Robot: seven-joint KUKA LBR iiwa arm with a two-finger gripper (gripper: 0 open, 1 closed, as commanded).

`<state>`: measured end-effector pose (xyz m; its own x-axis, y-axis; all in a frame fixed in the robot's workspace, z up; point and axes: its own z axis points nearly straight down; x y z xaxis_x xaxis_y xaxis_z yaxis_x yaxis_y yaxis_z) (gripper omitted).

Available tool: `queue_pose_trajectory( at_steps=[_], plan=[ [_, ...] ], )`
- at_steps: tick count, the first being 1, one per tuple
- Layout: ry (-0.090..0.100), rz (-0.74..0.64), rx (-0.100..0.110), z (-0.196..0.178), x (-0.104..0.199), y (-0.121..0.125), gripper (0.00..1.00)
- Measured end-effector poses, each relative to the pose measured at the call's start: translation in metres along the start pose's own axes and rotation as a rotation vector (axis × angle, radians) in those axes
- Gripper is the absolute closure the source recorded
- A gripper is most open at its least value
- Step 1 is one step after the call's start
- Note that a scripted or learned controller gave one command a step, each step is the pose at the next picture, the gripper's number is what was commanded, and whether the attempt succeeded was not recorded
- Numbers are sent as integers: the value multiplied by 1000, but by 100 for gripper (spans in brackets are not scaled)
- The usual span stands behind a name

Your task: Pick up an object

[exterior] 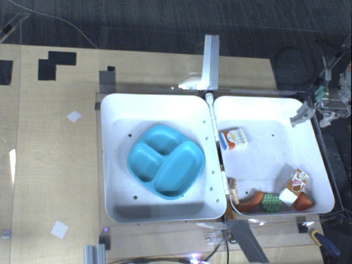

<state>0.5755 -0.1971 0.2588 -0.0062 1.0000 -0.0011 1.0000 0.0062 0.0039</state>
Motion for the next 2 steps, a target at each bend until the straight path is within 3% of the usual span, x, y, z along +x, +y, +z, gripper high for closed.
queue_pose_trajectory(
  at_steps=[1,2],
  plan=[
    [1,-76,2,128,67,-33,0],
    [-1,-274,-3,68,21,10,0]
  ],
)
